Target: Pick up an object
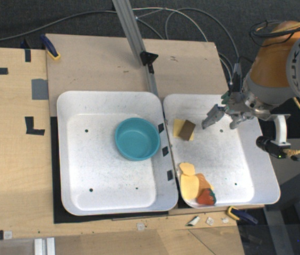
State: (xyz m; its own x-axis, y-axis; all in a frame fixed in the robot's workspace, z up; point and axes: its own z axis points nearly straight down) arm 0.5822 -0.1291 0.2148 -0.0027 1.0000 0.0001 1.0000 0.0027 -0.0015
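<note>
A yellow and brown sponge-like block [184, 129] lies in the right bin [245, 193] near its upper left corner. A heap of yellow, orange and red pieces [196, 186] lies at that bin's lower left. A teal bowl [136, 138] sits in the left bin [80, 190]. My gripper [223, 120] hangs over the right bin's upper part, to the right of the block and apart from it. Its fingers [211, 118] are spread open with nothing between them.
A slanted metal pole [134, 31] crosses above the bins, its foot near the gap between them. Black cables [192, 20] lie at the back. A blue and yellow clamp [50, 47] sits at the board's top left corner, another [241, 214] below the right bin.
</note>
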